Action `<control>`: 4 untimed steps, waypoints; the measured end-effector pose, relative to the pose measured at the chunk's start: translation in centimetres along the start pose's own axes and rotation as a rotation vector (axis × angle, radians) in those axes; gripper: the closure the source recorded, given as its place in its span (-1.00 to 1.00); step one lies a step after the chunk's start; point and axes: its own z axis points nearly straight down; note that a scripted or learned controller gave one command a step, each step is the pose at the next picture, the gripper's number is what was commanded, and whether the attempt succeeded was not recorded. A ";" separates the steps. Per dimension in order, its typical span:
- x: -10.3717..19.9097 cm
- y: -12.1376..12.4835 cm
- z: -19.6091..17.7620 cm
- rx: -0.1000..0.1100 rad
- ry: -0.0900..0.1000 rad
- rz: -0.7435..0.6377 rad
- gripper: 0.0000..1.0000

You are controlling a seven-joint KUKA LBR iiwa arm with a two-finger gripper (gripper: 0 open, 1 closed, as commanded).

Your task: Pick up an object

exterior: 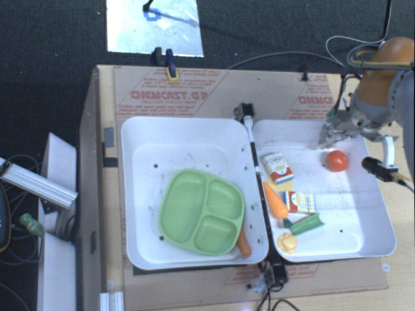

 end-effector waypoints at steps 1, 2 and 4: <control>0.0 0.0 0.0 0.000 0.000 0.000 -1.00; 0.0 -0.1 1.0 0.006 0.003 0.003 -1.00; 0.0 0.0 0.0 0.000 0.000 0.000 1.00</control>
